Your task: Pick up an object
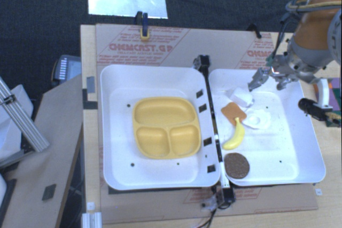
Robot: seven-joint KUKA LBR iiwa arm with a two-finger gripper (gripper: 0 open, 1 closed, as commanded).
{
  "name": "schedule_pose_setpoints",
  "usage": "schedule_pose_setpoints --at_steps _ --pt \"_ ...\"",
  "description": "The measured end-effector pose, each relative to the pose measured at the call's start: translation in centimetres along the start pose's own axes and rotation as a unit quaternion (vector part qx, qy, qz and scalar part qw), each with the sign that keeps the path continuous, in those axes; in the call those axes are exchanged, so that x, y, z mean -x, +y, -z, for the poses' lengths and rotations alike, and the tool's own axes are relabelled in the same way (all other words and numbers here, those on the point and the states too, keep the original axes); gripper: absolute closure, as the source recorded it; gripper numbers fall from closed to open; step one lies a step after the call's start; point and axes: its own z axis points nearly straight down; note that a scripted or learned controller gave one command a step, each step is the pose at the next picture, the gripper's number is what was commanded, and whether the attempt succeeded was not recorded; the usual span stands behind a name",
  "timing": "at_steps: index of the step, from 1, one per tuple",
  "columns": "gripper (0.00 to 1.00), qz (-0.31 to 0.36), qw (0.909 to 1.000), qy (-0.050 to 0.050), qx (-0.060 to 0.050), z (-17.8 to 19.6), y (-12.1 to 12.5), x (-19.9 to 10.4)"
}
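Right bin point(304, 131), contents: one white block point(241, 97) near the back; one orange slice point(233, 111) beside it; one yellow banana point(235, 136); one flat white piece point(257, 120); one brown disc point(236, 165) at the front.

Left bin point(115, 115), contents: one yellow divided plate point(163, 126).

Gripper point(258, 80): poised above the right bin's back edge, just over the white block, carrying nothing; you cannot tell how wide it stands.

Handling note: your likeliest target is the white block. Descend straight, straddle it, and keep clear of the orange slice touching it.
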Motion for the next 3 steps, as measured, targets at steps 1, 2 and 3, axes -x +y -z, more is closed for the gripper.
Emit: schedule_pose_setpoints --at_steps 1,2,3 --pt "0.00 0.000 1.0000 0.000 -0.001 -4.2 0.3 -0.2" --pt "0.00 -0.001 1.0000 0.000 -0.001 -10.4 0.3 -0.5" --pt "1.00 -0.001 1.0000 -0.001 0.002 -9.0 0.5 -0.4"
